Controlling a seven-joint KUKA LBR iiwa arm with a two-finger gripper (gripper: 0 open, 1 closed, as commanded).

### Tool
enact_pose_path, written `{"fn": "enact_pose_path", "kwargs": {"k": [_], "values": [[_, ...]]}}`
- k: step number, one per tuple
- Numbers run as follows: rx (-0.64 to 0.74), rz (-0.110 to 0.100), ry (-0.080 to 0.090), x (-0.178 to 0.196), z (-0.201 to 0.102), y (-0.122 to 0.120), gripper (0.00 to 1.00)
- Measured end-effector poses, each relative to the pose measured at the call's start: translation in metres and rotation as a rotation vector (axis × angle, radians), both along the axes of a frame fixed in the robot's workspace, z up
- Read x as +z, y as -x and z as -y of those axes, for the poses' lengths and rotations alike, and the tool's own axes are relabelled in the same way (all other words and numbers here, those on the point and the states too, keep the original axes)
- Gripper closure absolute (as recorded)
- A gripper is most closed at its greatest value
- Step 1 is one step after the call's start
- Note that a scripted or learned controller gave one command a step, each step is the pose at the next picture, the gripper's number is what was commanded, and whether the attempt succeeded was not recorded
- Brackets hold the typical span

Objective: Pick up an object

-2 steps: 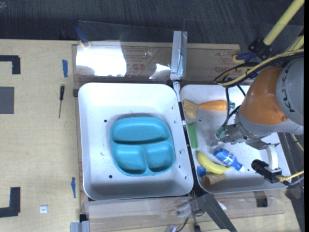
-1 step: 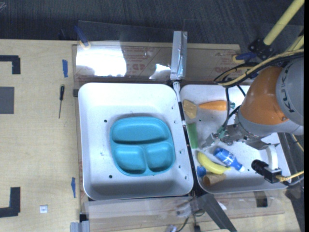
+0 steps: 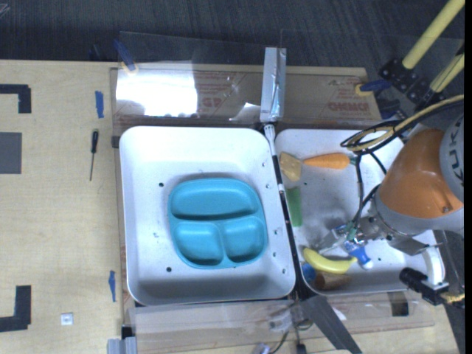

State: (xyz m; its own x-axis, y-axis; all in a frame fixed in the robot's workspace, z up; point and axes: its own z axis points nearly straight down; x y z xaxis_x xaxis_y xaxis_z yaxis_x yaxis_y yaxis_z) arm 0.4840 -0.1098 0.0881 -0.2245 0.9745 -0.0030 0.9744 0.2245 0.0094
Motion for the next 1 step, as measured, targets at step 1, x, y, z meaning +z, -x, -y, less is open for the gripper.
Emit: {"fn": "enact_pose_path", "kwargs": {"k": [1], "values": [[0.278, -0.005, 0.003, 0.0674, 0.0263, -0.0069, 0.0]]}}
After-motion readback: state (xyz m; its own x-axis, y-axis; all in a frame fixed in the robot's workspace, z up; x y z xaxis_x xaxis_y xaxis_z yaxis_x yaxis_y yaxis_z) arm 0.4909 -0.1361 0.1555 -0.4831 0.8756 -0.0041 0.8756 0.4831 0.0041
